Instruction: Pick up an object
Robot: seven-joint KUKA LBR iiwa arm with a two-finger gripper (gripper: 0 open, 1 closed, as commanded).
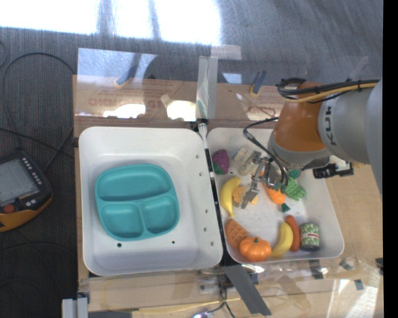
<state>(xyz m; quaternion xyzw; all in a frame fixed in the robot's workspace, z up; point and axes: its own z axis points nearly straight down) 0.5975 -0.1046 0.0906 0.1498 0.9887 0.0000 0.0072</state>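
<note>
Bright daylight pours in from the top, washing out the floor (155, 15) there. Glare patches sit on the bench's (143, 99) clear sheeting (detail slightly soft overall); shadows are faint.

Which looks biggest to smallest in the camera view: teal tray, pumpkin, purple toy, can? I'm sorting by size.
1. teal tray
2. pumpkin
3. can and purple toy look about alike; I won't rank them.

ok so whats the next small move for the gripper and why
Probably a short straight descent, then a close. The gripper sits low in the right bin, beside the yellow banana at the bin's left side, with nothing visibly between its fingers. The banana looks like the nearest thing to grasp.
</note>
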